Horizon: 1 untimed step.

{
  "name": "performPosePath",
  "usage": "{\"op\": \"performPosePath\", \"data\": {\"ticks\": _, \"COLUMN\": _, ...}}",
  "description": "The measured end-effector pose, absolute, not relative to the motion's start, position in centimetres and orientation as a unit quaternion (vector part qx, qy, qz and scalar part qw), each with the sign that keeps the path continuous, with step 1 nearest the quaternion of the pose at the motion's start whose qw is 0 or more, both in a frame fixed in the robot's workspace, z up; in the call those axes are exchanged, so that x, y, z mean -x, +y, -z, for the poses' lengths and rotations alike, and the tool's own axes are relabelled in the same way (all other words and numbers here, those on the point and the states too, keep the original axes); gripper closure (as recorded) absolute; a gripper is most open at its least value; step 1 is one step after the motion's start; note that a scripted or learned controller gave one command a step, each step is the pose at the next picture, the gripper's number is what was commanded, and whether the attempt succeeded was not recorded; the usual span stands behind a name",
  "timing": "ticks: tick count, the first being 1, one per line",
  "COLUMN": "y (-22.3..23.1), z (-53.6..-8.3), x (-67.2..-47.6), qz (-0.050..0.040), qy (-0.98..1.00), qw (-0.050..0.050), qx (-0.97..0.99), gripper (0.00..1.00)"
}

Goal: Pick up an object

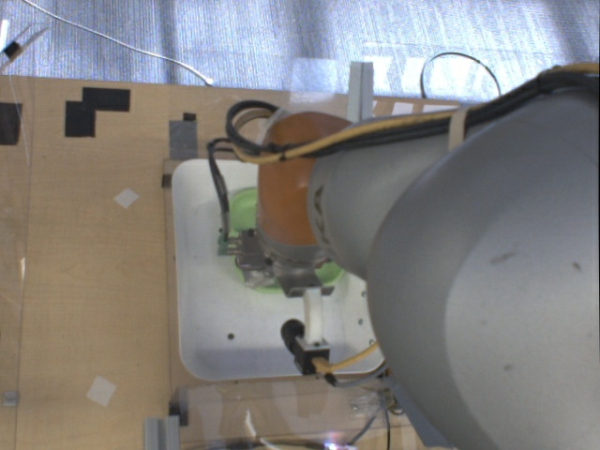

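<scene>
Green, pale and flat-looking, that is the object [242, 206] lying in my white bin [202, 279], and most of it is hidden under my own wrist. One patch of it peeks out at about ten o'clock from my wrist, and a thin curved sliver shows again at about five o'clock, near my flange. What kind of thing it is, I cannot tell from what little is showing.

My gripper [281, 272] hangs right over that green patch, pointing down into the bin, and from this angle I cannot tell how it stands or whether anything is in it. The orange band [286, 190] of my arm sits directly above it, blocking the view. A black cable [222, 181] loops off the wrist at nine o'clock and runs down its left side. At six o'clock from the gripper a small white and black fitting [307, 337] sticks out over the bin floor, with a yellow cable [352, 361] trailing off it towards four o'clock.

My big grey arm [478, 279] fills the whole three o'clock side. Around the bin lies the wooden bench [84, 270], with black marker shapes [94, 109] up at ten o'clock and a thin white wire [103, 36] crossing the grey floor at eleven
</scene>
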<state>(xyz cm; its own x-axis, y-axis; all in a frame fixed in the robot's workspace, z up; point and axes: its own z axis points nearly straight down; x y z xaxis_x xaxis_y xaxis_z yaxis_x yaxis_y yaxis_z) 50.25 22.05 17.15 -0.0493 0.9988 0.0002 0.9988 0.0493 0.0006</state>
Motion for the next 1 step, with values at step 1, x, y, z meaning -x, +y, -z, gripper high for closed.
{"op": "performPosePath", "data": {"ticks": 1, "y": 21.85, "z": -12.61, "x": -51.27, "qz": -0.005, "qy": 0.507, "qw": -0.001, "qx": -0.862, "gripper": 1.0}}
